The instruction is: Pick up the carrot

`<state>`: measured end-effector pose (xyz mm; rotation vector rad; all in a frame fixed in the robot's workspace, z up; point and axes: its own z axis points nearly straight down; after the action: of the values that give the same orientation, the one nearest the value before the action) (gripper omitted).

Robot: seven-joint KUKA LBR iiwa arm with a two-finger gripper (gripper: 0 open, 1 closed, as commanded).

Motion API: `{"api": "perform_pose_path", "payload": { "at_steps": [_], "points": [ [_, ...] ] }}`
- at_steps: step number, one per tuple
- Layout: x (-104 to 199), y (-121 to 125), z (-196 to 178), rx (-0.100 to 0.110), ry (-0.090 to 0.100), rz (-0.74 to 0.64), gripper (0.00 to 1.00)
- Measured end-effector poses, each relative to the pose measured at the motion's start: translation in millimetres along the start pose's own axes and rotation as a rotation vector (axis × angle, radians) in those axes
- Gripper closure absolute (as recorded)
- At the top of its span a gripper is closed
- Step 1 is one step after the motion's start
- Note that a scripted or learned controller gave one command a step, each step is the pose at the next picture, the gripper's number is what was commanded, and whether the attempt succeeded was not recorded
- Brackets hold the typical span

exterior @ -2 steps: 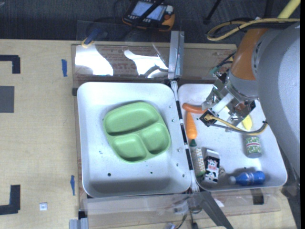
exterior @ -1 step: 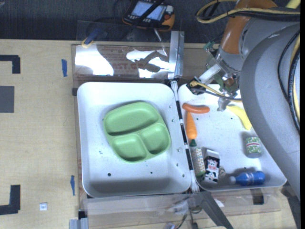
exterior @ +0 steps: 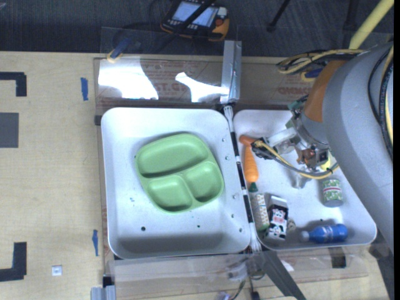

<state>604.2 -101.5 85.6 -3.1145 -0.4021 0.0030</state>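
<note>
The carrot [exterior: 250,165] lies lengthwise against the left wall of the right bin [exterior: 365,220], so I would have to close in beside that wall. My gripper [exterior: 304,175] hangs to its right; I cannot tell its fingers' state. A milk carton [exterior: 277,219], blue bottle [exterior: 327,232] and small can [exterior: 332,191] crowd nearby; the green divided plate [exterior: 180,171] sits in the left bin [exterior: 119,186].

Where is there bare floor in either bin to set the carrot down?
Left bin: bare floor rings the green divided plate, widest along its near edge and left side. Right bin: crowded, with the carrot against the left wall, a carton, a blue bottle and a small jar. One bare patch lies between carrot and jar, beneath the gripper.
</note>
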Motion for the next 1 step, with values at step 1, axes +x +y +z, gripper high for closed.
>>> {"api": "perform_pose_path", "payload": {
  "at_steps": [1],
  "points": [
    [2.0,-1.7,-11.3,0.0,0.002,-0.005,1.0]
  ]
}}
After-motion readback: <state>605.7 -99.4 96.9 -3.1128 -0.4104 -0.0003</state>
